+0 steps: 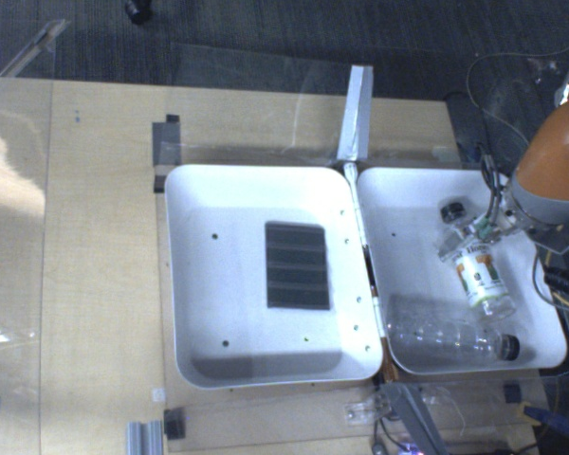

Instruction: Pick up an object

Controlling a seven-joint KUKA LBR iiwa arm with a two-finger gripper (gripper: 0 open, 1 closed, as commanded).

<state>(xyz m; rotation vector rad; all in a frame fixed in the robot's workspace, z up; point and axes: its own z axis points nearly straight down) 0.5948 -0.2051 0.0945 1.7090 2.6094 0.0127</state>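
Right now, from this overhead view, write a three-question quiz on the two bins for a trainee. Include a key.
1. True or false: the dark ribbed pad lies in the left bin.
2. Which bin holds the small labelled bottle? A) left B) right
3. Fill in: the clear plastic bottle with the black cap lies along the ____ wall of the right bin.

Key: 1 true; 2 B; 3 near. The gripper sits at the small bottle's top end.

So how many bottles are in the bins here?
2, both in the right bin: a small labelled bottle mid-bin just below the gripper, and a clear plastic bottle lying along the near wall. The arm could hide more.
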